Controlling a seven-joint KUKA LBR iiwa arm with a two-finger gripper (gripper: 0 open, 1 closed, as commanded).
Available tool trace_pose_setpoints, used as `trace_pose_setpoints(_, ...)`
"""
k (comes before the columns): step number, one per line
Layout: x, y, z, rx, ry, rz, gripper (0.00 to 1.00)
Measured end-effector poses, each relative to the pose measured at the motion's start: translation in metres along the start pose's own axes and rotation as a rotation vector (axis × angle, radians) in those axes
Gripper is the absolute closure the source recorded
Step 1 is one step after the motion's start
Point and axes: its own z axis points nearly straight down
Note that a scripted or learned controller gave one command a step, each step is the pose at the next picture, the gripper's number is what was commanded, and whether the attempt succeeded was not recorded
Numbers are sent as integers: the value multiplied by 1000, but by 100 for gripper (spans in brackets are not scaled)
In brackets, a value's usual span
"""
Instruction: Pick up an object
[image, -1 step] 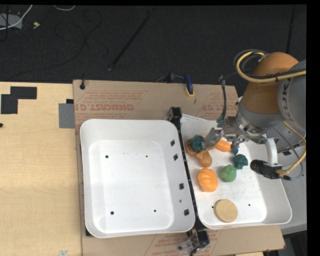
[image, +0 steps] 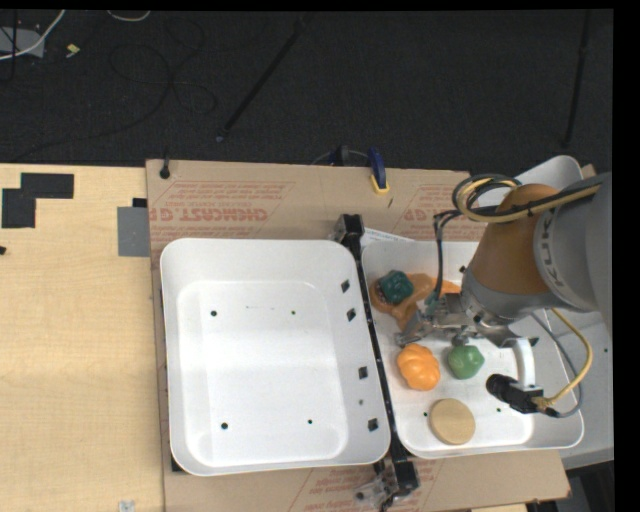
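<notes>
My gripper (image: 447, 328) is low in the right bin (image: 560, 435), under the grey arm with its orange band. Just below it lie a round orange object (image: 418, 367) and a green ball-like object (image: 465, 361), both close to the gripper's tip. A teal object (image: 396, 286) rests on an orange-brown piece (image: 412, 303) up and to the left of the gripper. Near the bin's front sits a tan disc (image: 452, 421). Nothing is visibly held.
The left bin (image: 190, 262) lies beside the right one, with a black divider rail (image: 365, 330) between them. Both rest on a cardboard sheet (image: 250, 200). The arm covers the right bin's upper right part.
</notes>
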Motion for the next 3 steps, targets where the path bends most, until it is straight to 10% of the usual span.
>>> trace_pose_setpoints(1,-39,-37,-5,0,-1,-1,0)
trace_pose_setpoints(3,-82,48,-6,-8,-2,-8,0)
